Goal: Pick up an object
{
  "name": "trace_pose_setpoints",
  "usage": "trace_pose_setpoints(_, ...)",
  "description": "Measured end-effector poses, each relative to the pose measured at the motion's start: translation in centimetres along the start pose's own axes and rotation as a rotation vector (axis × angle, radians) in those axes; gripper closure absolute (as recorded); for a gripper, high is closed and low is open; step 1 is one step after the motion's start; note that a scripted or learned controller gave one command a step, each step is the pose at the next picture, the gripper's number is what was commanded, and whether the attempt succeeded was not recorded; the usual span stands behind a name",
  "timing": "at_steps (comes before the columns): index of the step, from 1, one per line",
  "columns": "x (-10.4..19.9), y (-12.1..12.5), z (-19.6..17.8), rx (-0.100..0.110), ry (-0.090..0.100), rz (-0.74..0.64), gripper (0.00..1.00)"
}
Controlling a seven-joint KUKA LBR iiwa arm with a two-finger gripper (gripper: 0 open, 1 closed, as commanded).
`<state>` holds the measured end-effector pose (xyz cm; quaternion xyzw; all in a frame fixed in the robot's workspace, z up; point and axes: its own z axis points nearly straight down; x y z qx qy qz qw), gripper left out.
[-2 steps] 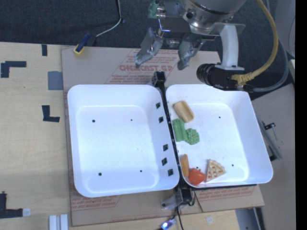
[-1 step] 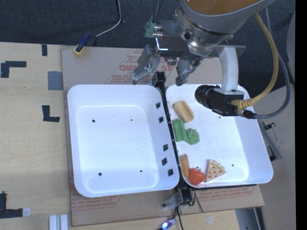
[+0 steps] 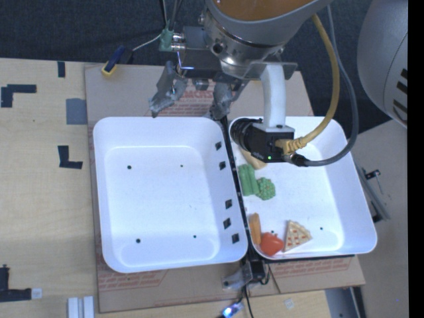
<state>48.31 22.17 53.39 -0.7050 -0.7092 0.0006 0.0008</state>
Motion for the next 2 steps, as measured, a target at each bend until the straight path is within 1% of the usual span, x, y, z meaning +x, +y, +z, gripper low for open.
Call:
trace_pose_setpoints(1, -0.1, 0.0, -1.1, 0.000, -0.001, 0.001, 1.00)
trace_pose_setpoints(2, -1.4, 0.1, 0.0, 0.001, -0.002, 0.005, 1.00)
